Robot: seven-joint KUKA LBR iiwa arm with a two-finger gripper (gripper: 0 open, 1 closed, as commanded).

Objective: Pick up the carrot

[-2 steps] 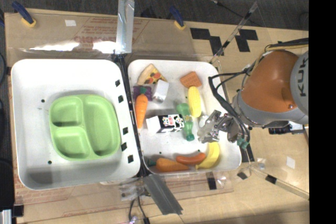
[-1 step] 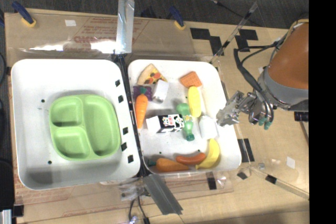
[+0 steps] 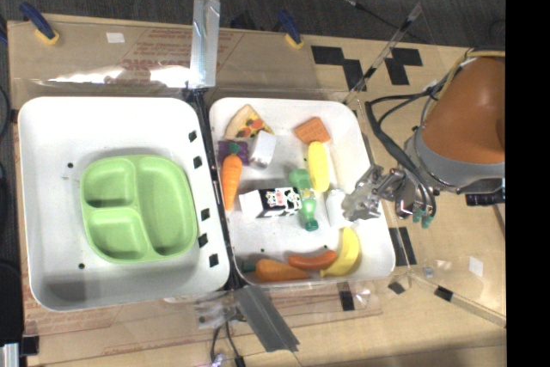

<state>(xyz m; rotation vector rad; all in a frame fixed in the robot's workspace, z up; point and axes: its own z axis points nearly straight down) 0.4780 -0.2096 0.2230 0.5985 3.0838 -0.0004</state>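
The carrot [image 3: 231, 177] is orange with a green top and lies lengthwise along the left wall of the right bin [image 3: 371, 152]. My gripper [image 3: 362, 200] hovers at the right rim of that bin, well to the right of the carrot, with several toys between them. Its metal fingers point left and down toward the bin; nothing shows between them.
The right bin also holds a pizza slice [image 3: 247, 122], an orange cracker [image 3: 312, 131], a corn cob [image 3: 318, 165], a green bottle [image 3: 304, 200], a milk carton [image 3: 277, 201], a banana [image 3: 347, 252] and a red sausage [image 3: 311, 259]. A green divided plate [image 3: 137, 207] lies in the left bin [image 3: 43, 125].
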